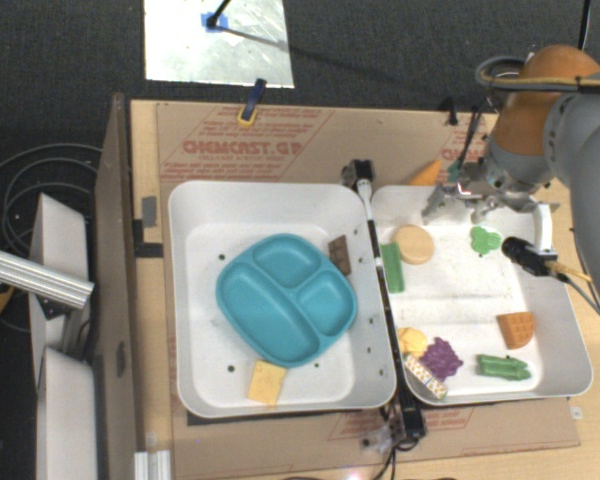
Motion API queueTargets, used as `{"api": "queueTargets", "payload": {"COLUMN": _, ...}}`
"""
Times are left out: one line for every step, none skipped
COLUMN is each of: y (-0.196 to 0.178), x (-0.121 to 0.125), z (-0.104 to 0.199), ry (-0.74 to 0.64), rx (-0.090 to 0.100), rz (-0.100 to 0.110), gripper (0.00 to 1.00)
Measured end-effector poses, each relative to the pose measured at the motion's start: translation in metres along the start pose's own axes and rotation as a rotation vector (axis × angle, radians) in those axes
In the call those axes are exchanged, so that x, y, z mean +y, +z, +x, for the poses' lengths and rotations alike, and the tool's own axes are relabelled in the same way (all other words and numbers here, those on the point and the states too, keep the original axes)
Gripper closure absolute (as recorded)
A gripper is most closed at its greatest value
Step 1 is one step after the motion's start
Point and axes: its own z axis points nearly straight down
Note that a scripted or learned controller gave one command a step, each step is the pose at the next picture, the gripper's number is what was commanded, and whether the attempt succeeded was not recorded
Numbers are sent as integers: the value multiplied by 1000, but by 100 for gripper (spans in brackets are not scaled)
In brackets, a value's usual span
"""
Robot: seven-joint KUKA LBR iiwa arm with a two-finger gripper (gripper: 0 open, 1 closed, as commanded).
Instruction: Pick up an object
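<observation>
My gripper point(467, 206) hangs over the far edge of the right bin point(565, 353), its fingers spread open with nothing between them. Just in front of it lie a round tan cookie point(414, 244) and a small green leafy piece point(485, 239). A green stick point(392, 267) lies along the bin's left wall. Nearer the front are an orange waffle piece point(517, 329), a green pickle point(503, 368), purple grapes point(442, 356) and a yellow piece point(412, 340).
The left bin point(195, 268) holds a teal divided plate point(285, 298), a brown block point(339, 254) at the plate's far right and a yellow cracker point(266, 382) at the front. The arm comes in from the right above the right bin's far corner.
</observation>
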Motion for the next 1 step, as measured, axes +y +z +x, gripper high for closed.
{"api": "queueTargets", "payload": {"y": -4, "x": -15, "z": 43, "ry": -3, "rx": 1, "rz": 5, "gripper": 0}}
